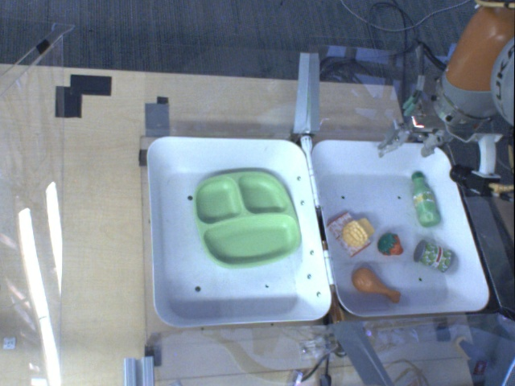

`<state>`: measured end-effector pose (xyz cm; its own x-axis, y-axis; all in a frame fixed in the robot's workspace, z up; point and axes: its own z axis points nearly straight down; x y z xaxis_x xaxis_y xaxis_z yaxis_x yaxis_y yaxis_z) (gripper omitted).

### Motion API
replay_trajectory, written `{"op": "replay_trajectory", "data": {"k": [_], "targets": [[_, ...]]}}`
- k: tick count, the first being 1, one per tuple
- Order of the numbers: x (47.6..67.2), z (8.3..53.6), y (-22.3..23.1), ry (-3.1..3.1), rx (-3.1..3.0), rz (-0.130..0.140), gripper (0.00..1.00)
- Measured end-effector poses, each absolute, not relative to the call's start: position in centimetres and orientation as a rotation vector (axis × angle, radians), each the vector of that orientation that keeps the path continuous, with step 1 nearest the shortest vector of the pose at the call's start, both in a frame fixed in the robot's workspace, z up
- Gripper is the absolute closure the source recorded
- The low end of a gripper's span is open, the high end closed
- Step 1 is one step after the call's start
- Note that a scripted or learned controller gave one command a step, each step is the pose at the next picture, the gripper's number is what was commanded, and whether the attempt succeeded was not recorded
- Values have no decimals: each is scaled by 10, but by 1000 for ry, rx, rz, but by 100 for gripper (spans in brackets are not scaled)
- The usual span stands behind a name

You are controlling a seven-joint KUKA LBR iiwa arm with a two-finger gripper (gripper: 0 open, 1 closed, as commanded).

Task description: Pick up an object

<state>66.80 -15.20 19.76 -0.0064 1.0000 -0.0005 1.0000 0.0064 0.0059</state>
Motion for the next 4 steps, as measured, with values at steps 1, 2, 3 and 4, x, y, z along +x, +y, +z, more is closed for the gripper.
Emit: {"op": "replay_trajectory", "data": {"k": [1,2,3,4], "targets": [[638,121,-198,2322,2109,3,0],[614,88,-203,2217,2218,10,0],[617,102,-203,2215,2209,19,100],[650,224,-145,2223,2209,8,100]]}}
